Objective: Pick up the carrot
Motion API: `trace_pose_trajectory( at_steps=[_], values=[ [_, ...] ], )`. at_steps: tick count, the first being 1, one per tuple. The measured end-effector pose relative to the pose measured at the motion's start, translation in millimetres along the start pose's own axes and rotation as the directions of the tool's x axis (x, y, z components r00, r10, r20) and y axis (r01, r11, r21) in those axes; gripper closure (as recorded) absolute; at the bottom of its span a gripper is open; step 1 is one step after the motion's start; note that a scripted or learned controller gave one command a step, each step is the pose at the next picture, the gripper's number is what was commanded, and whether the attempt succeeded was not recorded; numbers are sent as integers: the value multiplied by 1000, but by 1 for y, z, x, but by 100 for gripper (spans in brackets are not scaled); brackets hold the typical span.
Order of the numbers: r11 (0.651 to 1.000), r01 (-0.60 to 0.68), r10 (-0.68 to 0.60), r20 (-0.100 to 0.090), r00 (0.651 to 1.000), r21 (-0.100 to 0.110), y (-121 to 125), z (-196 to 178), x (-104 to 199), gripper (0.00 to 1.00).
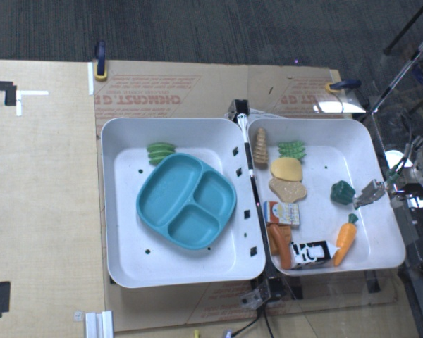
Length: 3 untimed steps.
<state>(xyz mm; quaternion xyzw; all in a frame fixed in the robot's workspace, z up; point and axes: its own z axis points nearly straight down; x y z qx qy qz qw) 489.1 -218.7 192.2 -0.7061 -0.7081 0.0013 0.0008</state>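
The carrot [345, 238] is orange with a green top and lies in the right bin [381, 259] near its front right corner, top pointing up the view. My gripper [369, 193] reaches in over the bin's right rim, just above and to the right of the carrot and apart from it. A dark green vegetable [342, 191] sits immediately left of the gripper. Nothing shows in the gripper's grasp.
The right bin also holds a black-and-white box [311, 252], a reddish sausage [280, 246], a small carton [283, 213], a tan cookie [287, 189], a yellow piece [287, 168], a green leafy item [291, 148] and a brown cone [260, 147]. The left bin has a blue divided plate [187, 201] and a pea pod [161, 151].
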Motion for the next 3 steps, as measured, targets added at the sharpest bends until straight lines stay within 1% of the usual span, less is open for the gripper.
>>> trace_pose_trajectory(
  at_steps=[1, 2, 3],
  values=[
    [997, 74, -74, -13, 997, -4, -8, 100, 3, 0],
    [998, 70, -70, -6, 998, -6, -7, 91, 1, 100],
    [987, -159, 159, 0, 987, -2, 14, 14, 82, 100]
  ],
)
